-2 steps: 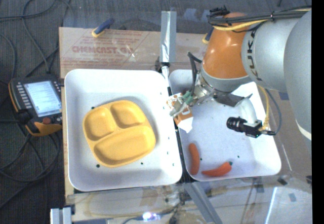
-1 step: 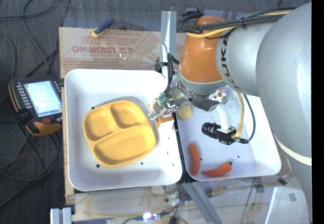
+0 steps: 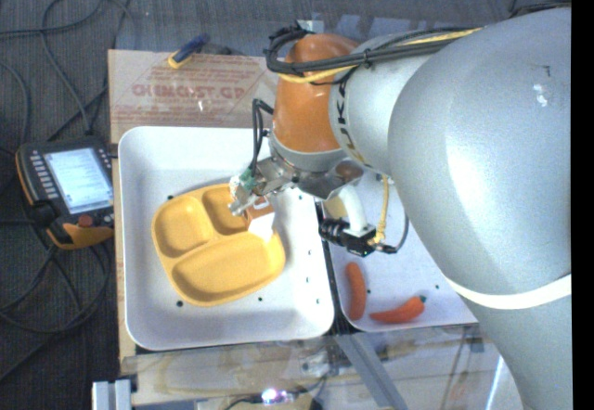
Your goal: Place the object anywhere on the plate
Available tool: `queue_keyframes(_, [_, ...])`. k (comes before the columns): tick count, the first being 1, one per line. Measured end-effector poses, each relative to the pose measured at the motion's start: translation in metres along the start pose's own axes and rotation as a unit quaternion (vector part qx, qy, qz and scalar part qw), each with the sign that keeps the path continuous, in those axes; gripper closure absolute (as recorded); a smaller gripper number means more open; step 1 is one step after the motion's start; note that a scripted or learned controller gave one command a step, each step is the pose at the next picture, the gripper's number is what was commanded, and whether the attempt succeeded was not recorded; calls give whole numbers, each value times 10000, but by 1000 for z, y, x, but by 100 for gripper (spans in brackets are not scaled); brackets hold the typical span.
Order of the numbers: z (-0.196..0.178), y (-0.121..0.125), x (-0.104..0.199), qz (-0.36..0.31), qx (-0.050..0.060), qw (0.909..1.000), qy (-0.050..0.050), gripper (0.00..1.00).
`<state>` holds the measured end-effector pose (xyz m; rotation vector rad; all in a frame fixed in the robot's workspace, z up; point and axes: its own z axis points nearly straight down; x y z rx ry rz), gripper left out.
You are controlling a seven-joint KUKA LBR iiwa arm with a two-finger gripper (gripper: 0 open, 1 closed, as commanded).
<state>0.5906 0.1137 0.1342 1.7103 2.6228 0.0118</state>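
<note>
A yellow plate (image 3: 221, 267) with three compartments lies in the left white bin (image 3: 148, 325). My gripper (image 3: 247, 194) hangs over the plate's upper right compartment, close above its rim. A small orange-brown piece (image 3: 263, 207) shows right beside the gripper tip at the plate's edge; I cannot tell whether it is held or what it is. The arm's orange band (image 3: 306, 111) and grey body cover the upper right part of the scene.
In the right bin (image 3: 436, 317) lie an orange sausage-shaped item (image 3: 355, 289) and a red chili pepper (image 3: 399, 310) near the front edge. A cardboard sheet (image 3: 181, 93) lies behind the left bin. A teach pendant (image 3: 70, 184) sits on the floor to the left.
</note>
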Motion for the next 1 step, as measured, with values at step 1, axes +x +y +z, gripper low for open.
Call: queue_keyframes(1, [8, -4, 1, -3, 77, 10000, 14, 0])
